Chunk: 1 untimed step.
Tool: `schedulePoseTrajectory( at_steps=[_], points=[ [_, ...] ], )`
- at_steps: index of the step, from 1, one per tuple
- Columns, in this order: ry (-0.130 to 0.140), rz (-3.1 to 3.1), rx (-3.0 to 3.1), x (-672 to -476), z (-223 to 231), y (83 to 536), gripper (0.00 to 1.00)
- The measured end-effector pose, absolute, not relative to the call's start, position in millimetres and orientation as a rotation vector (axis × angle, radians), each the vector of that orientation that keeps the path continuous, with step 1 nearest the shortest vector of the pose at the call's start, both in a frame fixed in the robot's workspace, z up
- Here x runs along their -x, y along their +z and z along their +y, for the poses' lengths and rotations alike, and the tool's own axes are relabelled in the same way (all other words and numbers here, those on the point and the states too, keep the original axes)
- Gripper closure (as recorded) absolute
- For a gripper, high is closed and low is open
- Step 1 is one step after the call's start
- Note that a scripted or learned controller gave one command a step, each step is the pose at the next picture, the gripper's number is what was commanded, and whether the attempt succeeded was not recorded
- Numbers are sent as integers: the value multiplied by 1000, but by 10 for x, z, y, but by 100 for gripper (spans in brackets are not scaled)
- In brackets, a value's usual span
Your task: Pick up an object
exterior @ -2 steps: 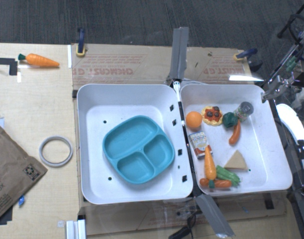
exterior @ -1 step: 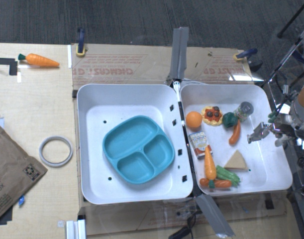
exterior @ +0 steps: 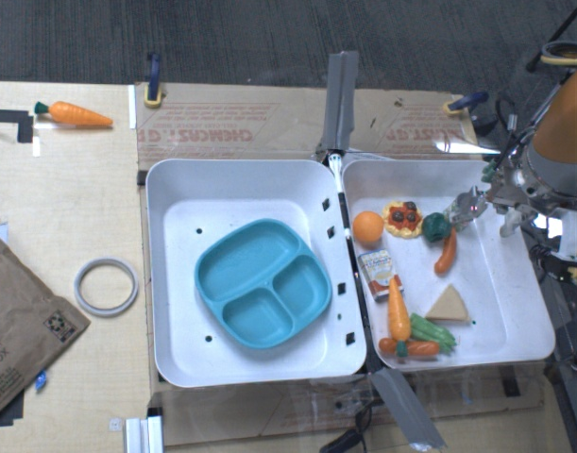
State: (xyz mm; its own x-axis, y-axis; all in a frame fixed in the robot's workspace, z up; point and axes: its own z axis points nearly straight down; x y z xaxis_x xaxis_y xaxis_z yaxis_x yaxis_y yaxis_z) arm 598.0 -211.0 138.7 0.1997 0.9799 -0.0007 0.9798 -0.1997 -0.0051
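Right-hand white bin [exterior: 515, 343] on the counter, toys crowded toward its left and middle. End effector [exterior: 467, 208] over the upper middle of that bin — nothing between its fingers, opening too small to judge. Closest target judged the green broccoli piece [exterior: 435, 225], just beside and below-left. Slim orange chilli [exterior: 446, 252] directly under — long axis running down-left

Toy foods [exterior: 413, 281] scattered (orange, carrot, wedge), right bin [exterior: 515, 347].

Two white bins [exterior: 165, 281]; one blue tray [exterior: 262, 282]; three carrots [exterior: 398, 311]; one orange [exterior: 367, 227].
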Motion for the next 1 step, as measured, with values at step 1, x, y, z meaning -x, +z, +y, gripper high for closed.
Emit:
schedulePoseTrajectory(
  at_steps=[1],
  points=[
    [4,-2090,2342,-5913,-2021,897,0]
  ],
)
